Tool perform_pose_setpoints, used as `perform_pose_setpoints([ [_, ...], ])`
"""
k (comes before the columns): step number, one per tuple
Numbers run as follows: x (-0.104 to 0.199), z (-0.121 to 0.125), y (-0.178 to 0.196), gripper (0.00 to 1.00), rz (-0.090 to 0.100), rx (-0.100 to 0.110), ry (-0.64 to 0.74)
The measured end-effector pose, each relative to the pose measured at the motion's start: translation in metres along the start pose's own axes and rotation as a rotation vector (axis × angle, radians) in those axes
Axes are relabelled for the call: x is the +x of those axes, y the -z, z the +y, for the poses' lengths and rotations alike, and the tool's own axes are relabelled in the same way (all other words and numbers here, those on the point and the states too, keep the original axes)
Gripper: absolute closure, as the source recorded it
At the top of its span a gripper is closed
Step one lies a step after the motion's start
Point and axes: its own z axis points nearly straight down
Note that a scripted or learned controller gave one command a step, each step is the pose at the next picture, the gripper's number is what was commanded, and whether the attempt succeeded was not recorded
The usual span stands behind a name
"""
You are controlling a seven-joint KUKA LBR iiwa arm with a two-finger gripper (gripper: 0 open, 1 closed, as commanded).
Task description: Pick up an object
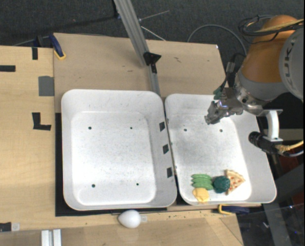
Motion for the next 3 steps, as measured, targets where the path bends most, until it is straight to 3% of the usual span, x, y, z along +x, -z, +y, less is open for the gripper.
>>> perform_pose_setpoints([
  [3,0.164,0.035,-0.007,1.00,0.000,0.000,0.001],
])
